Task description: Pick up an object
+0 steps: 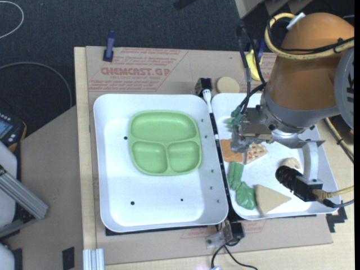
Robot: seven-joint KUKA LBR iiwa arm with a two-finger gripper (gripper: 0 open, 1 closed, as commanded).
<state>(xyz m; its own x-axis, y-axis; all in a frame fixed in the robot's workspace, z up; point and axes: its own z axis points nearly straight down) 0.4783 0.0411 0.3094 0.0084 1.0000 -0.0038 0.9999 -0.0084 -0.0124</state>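
The right bin holds several small items. An orange flat piece lies at its left side, with a checkered cracker-like piece just to its right. A green soft item lies nearer the front, beside a tan wedge. A small beige lump sits farther right. My gripper hangs low over the orange piece and the cracker, under the grey and orange wrist. The wrist hides the back of this bin.
The left bin holds a green three-part plate. A tan disc lies on the board behind the bins, and a blue clip at its far left corner. A black clamp sits where the bins meet.
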